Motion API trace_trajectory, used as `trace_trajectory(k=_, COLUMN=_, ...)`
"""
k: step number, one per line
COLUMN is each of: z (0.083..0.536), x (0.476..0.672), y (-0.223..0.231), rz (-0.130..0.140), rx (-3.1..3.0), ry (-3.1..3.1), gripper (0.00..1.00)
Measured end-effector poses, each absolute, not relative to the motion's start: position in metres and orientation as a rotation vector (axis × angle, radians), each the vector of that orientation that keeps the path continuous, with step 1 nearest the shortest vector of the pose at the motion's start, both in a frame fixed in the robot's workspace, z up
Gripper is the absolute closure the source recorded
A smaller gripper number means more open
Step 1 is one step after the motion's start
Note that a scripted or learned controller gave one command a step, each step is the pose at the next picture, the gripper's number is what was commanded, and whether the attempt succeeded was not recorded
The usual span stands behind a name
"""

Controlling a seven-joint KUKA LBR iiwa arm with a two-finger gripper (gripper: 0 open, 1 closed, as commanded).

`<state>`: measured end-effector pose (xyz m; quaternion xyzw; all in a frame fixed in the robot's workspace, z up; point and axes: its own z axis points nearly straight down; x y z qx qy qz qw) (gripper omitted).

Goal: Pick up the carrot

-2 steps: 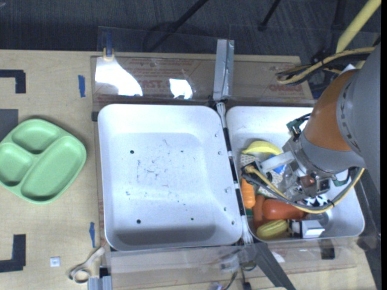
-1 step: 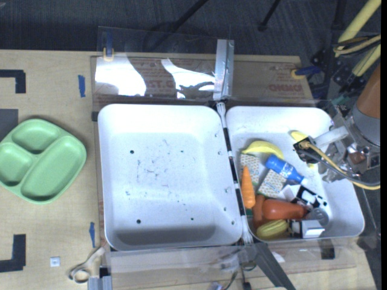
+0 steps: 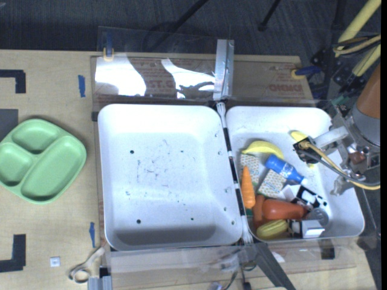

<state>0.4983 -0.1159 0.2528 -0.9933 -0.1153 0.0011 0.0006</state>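
Gripper over right bin right side, opening unclear; carrot well left.

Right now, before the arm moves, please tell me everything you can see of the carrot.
The carrot is a slim, smooth orange piece that looks like a plastic toy. It lies flat in the right bin, close along the bin's left wall, its length running front to back. A patterned pouch lies against its right side, and its near end meets a bigger orange-red toy. Nothing covers it.
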Motion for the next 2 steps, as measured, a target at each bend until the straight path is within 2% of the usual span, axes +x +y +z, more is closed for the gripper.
trace_trajectory(k=1, z=0.2528, x=0.4983, y=-0.1159, rz=0.004, rx=-3.119, ry=-0.362, gripper=0.00)
trace_trajectory(k=2, z=0.2621, x=0.4987, y=-0.1157, rz=0.006, rx=-3.119, ry=-0.363, gripper=1.00)
